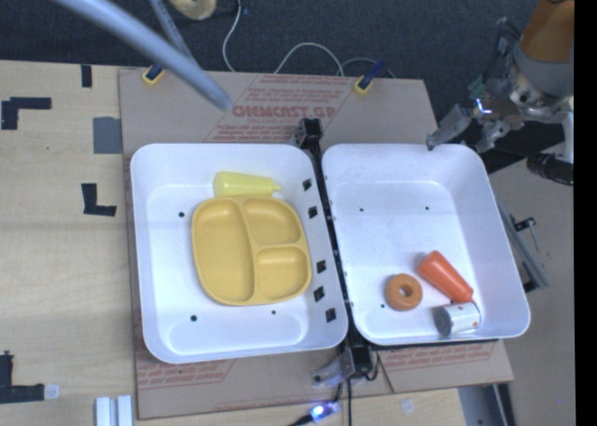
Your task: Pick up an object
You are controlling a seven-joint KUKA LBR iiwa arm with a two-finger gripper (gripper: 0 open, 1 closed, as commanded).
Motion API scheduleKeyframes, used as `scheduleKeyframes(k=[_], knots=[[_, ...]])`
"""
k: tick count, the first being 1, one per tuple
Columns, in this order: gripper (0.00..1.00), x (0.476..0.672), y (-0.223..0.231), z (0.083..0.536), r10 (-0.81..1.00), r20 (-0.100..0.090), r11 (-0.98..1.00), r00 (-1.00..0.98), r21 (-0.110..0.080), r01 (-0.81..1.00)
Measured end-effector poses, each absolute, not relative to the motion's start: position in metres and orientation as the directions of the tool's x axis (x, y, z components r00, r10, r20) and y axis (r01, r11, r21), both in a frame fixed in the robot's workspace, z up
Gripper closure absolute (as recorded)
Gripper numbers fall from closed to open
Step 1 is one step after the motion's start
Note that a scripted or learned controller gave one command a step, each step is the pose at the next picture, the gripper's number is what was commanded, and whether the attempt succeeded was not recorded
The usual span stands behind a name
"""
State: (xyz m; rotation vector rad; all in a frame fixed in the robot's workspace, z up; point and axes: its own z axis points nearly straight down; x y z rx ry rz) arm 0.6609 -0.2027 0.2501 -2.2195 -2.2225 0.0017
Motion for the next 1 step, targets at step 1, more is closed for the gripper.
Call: scheduleKeyframes(k=[1], knots=[[0.00,0.6645,-0.1962,0.2053,1.000,-0.001,0.001,-0.001,-0.002,1.000]])
